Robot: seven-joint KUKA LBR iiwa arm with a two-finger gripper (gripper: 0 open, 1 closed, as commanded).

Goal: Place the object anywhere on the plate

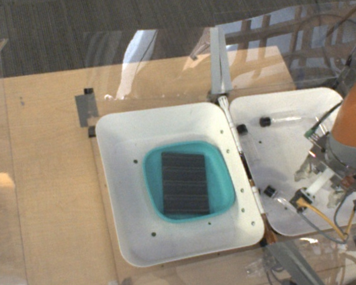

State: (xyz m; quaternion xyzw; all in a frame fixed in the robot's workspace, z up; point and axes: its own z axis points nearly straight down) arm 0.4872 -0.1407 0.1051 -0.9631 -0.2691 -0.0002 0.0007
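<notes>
Lying flat, dark block (184, 183) inside teal plate (220, 177) rim.

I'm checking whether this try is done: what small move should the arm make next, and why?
Probably just lift away and stop: the dark ridged block already lies flat on the teal plate in the left bin, while the gripper sits over the right bin.

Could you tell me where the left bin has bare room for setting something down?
Bare white floor rings the teal plate in the left bin, widest along its far wall. The dark slab covers the plate's middle. The gripper crowds the right bin.
</notes>
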